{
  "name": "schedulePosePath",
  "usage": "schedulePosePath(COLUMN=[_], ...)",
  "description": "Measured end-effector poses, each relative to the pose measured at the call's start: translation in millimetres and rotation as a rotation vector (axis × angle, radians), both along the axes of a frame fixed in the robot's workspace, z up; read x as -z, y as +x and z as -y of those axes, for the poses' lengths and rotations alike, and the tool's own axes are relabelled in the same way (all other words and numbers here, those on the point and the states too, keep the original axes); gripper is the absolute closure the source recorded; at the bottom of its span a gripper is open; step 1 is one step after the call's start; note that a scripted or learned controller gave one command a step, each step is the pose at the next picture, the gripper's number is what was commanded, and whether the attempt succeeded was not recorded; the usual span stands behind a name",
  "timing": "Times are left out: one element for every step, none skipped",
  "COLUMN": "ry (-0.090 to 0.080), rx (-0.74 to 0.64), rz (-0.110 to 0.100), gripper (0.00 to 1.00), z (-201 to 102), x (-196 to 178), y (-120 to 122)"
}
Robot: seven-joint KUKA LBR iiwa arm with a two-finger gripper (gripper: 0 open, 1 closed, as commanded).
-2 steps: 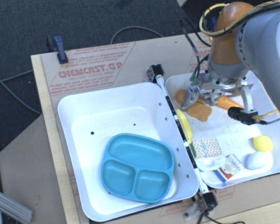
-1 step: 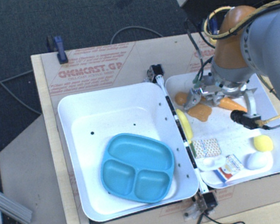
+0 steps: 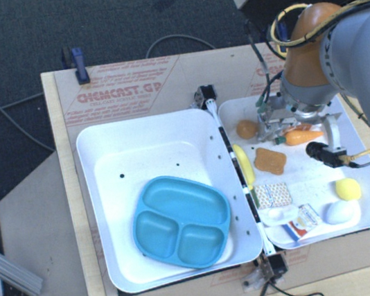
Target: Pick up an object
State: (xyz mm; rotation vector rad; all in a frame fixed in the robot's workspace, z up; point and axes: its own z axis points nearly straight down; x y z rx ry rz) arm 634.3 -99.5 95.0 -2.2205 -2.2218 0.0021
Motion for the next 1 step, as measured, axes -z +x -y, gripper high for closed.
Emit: schedulePosePath(ry=[0.001], rx=[0.000], rz=[-0.003], gripper=[0.00], z=[-0.4], x=[0.7], y=[-0.4])
